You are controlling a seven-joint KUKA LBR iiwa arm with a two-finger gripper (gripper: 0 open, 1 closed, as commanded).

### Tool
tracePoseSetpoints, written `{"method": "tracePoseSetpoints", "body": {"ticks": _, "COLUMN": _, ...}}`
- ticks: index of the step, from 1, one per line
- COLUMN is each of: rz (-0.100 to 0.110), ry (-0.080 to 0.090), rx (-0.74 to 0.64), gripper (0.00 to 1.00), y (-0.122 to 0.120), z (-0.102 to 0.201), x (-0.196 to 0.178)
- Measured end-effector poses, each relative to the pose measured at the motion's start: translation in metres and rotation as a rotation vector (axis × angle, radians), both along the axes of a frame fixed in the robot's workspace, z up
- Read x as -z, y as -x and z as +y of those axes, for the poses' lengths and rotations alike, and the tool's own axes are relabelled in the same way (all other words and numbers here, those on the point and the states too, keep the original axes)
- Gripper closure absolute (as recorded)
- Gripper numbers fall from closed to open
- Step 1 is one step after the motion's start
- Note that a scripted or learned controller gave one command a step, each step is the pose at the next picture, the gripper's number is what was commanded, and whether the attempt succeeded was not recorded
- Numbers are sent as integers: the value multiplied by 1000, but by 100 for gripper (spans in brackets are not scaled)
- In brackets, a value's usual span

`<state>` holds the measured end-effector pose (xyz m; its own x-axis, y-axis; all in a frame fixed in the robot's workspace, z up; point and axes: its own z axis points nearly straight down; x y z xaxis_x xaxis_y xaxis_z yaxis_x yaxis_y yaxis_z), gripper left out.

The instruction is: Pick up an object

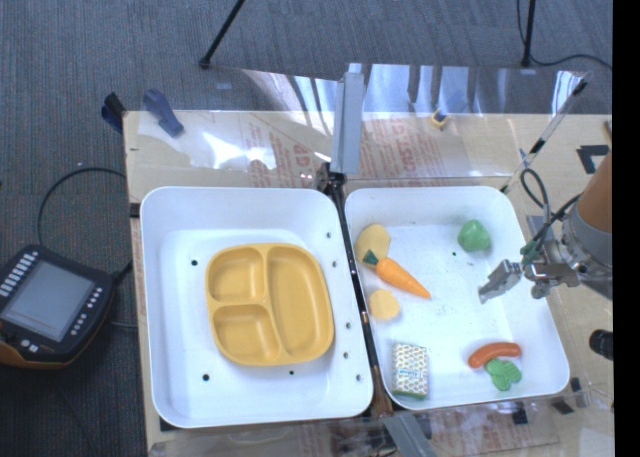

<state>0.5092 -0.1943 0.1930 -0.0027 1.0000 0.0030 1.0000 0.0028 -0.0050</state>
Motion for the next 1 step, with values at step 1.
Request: {"method": "tracePoseSetpoints", "body": {"ticks": 1, "rz": -20, "ry": 8, "rx": -88, "gripper": 0, "y": -71, "z": 59, "x": 97}}
